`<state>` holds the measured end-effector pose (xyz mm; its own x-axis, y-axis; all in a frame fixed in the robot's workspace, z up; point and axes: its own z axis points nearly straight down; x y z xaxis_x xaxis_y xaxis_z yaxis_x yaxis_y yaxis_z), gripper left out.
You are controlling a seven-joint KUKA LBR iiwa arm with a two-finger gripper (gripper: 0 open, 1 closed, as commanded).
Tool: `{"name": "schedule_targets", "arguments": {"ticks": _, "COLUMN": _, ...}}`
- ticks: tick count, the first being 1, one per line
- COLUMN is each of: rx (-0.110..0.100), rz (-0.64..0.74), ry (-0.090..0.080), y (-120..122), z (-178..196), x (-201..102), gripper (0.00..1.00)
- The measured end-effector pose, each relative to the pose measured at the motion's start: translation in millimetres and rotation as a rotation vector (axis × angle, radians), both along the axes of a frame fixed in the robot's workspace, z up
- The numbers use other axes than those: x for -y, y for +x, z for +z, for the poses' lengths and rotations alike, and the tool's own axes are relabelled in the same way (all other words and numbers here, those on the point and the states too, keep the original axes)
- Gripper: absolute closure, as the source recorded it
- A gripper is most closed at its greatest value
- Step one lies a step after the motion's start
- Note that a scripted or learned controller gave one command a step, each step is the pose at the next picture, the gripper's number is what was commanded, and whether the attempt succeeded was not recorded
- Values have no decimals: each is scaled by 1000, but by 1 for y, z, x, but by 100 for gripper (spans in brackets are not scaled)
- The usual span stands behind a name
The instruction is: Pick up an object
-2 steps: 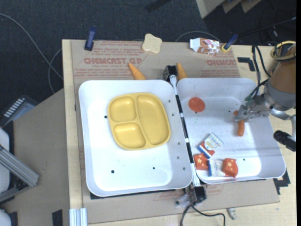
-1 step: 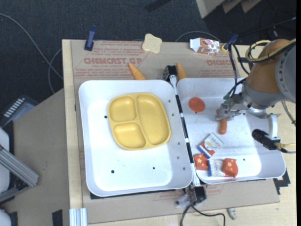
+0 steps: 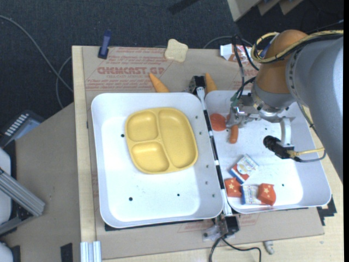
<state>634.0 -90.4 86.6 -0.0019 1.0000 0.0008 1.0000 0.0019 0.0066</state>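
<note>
In the right bin (image 3: 305,190) my gripper (image 3: 238,115) hangs low near the bin's left wall, below the grey arm and its orange band. Right under it lies a small orange-red stick (image 3: 233,135), and a flat orange-red piece (image 3: 218,122) sits just to its left; whether either touches the gripper I cannot make out. Nearer the front of this bin lie a white and blue packet (image 3: 243,167), a red cube (image 3: 233,187) and a red block (image 3: 266,194) with a white wrapper between them.
A yellow divided plate (image 3: 161,140) fills the middle of the left bin (image 3: 109,162). Behind the bins on the cardboard lie an orange carrot (image 3: 158,83), a pale bread piece (image 3: 176,49) and a blue item (image 3: 104,44). A black cable plug (image 3: 275,144) hangs from the arm over the right bin.
</note>
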Motion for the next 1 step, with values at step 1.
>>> {"name": "schedule_targets", "arguments": {"ticks": 1, "rx": -4, "rz": 0, "ry": 0, "y": -36, "z": 99, "x": -47, "gripper": 100}}
